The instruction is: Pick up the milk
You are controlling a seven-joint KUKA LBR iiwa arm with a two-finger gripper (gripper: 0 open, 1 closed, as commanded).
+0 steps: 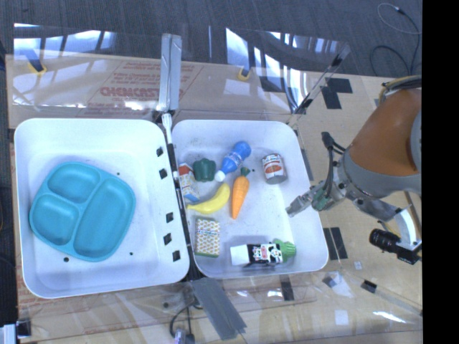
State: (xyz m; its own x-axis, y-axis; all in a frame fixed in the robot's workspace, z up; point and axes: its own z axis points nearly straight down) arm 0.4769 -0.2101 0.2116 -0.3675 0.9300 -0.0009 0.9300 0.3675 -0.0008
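The milk (255, 254) is a small white carton with black cow patches and a green cap. It lies on its side along the front wall of the right bin (305, 165). My gripper (301, 204) hangs at the bin's right rim, up and to the right of the milk and well apart from it. Nothing shows in the gripper. The grey arm with its orange band (387, 138) reaches in from the right.
The right bin also holds a carrot (239, 194), a banana (210, 201), a blue bottle (235, 156), a can (272, 168), a green pepper (204, 169) and a patterned box (207, 236) just left of the milk. A blue divided plate (82, 210) lies in the left bin.
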